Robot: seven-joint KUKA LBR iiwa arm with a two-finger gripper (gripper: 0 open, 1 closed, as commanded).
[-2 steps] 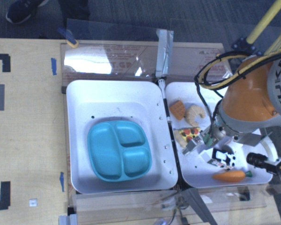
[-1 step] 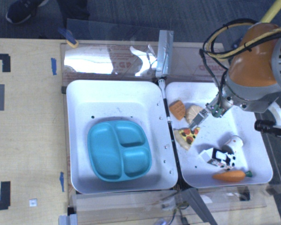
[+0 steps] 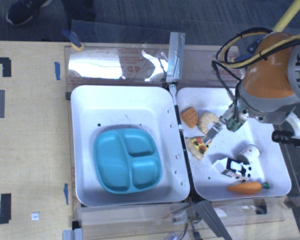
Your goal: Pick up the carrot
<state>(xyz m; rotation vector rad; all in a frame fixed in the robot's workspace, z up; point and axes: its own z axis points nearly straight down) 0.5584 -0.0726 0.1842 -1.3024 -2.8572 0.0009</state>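
Nearest to the camera, along the front wall of the right bin (image 3: 282, 156), lies the carrot (image 3: 245, 187), flat on its side with its green end pointing right. Just behind it stands a small black-and-white toy cow (image 3: 237, 168), almost touching the carrot, and a white object (image 3: 250, 151) sits a little farther back. In the left bin (image 3: 85, 114) rests a blue divided plate (image 3: 127, 159).

Farther back in the right bin is a pizza slice (image 3: 196, 146) near the dividing wall, then a pale shell-like pastry (image 3: 208, 121) and an orange piece of bread (image 3: 189, 116). The gripper (image 3: 212, 133) hangs over this far group, just beside the pastry; if its claw is open or closed, the view cannot tell.

The step appears to be the approach, not yet the grasp. The next move calls for travelling toward the front wall and descending across the carrot without catching the cow.
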